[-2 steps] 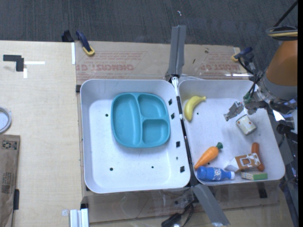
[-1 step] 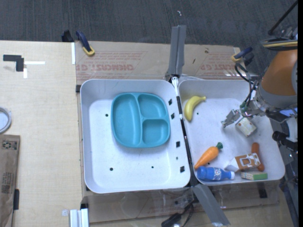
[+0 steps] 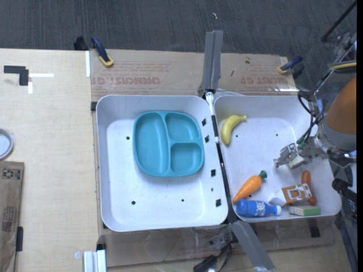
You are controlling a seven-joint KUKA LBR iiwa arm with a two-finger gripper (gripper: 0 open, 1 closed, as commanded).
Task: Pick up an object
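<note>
Cannot tell the state of the metal two-finger gripper low in the right white bin; nearest, just left, small orange plastic carrot: probably light, hard, slippery, best pinched mid-body.

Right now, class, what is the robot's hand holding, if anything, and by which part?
Nothing. The hand hovers in the right bin, with no object between its fingers; the carrot and banana lie untouched.
</note>
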